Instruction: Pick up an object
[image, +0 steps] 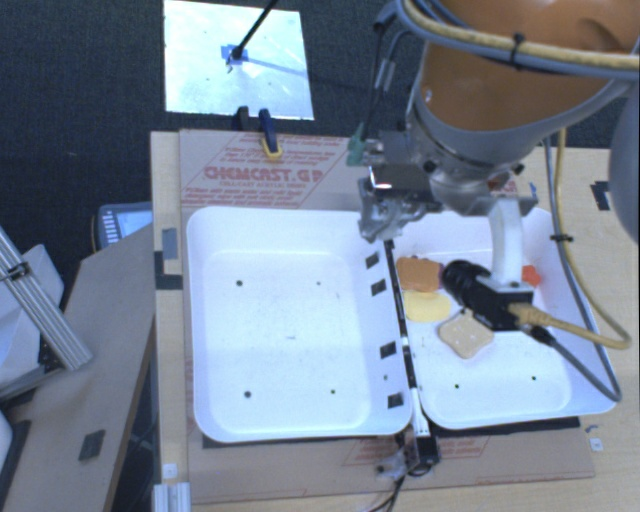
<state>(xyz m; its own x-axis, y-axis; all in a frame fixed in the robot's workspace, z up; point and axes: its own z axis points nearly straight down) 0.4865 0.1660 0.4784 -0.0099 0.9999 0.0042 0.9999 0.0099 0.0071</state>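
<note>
The right bin (520, 400) holds several small items. An orange piece (420, 273) lies near the divider, with a pale yellow disc (428, 307) just below it. A tan, toast-like slab (466, 338) sits further toward the front. A small red-orange bit (531, 275) lies near the right wall. My gripper (384, 222) hangs over the back of the divider between the bins, just up and left of the orange piece. A white post and a black block (485, 292) with a yellow cable hide part of the right bin's middle. Nothing shows in the gripper's grasp.
The left bin (285, 330) is a shallow white tray with a few dark specks. Both bins rest on a cardboard sheet (262, 172) with red print. A yellow-and-black clamp (268, 135) sits at the back. The grey and orange arm (520, 90) looms over the right bin.
</note>
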